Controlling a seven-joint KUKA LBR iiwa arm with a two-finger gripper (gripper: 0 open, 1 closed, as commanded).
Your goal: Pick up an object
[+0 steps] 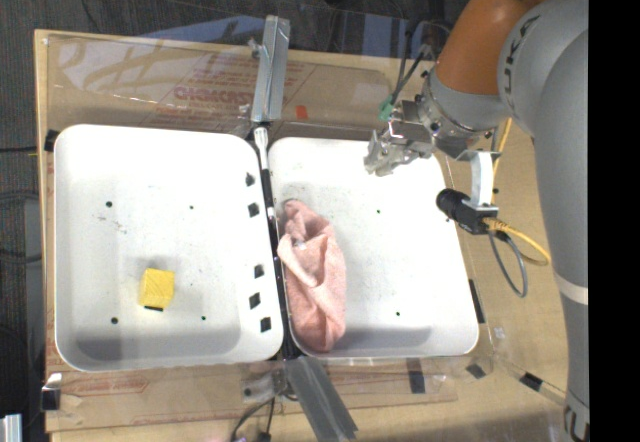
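The grey arm (530,60) leans in from the right over two white bins (100,350), its orange band high above the wrist. A pink cloth (312,275) lies crumpled along the left wall of the right bin (440,330), and a small yellow block (157,288) sits alone toward the near left of the left bin. The gripper (390,155) hangs over the right bin's far edge, well apart from the cloth, with nothing seen between its fingers; open or closed, I cannot tell.
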